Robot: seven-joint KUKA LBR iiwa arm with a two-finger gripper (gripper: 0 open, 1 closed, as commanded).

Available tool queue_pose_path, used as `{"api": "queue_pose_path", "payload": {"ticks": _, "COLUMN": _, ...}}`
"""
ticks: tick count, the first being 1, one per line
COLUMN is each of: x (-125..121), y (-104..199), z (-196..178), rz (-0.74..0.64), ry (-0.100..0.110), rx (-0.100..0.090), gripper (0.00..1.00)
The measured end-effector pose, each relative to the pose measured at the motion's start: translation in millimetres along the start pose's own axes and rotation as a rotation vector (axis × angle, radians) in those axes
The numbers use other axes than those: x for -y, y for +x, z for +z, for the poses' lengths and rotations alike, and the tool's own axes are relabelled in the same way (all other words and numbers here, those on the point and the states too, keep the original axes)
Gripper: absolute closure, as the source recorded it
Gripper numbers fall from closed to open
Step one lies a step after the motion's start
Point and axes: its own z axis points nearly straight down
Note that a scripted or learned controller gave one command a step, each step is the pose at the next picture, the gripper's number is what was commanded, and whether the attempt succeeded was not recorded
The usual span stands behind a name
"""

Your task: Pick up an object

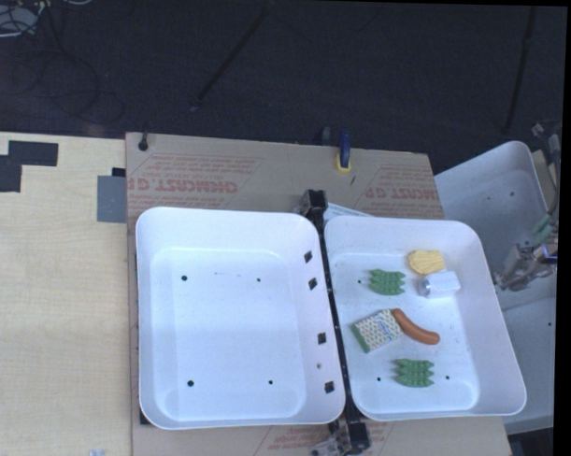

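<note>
The right bin holds several small objects. A yellow lump lies near its far side, with a small white and grey piece just in front of it. A green leafy piece is to their left. In the middle lie an orange sausage-shaped piece and a speckled flat block with a green edge, side by side and nearly touching. A second green piece rests near the front wall.
The left bin sits flush against the right one, joined by black clips. Both stand on a cardboard sheet held by a blue clamp. A grey metal plate and cabling lie to the right.
</note>
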Motion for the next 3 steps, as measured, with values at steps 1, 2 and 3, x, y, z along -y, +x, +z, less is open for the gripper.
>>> {"api": "queue_pose_path", "payload": {"ticks": 1, "x": 1, "y": 60, "z": 72, "rz": 0.003, "ry": 0.008, "rx": -0.002, "gripper": 1.0}}
{"api": "queue_pose_path", "payload": {"ticks": 2, "x": 1, "y": 118, "z": 124, "rz": 0.002, "ry": 0.01, "rx": -0.003, "gripper": 1.0}}
{"api": "queue_pose_path", "payload": {"ticks": 3, "x": -30, "y": 118, "z": -30, "rz": 0.002, "ry": -0.012, "rx": 0.0, "gripper": 1.0}}
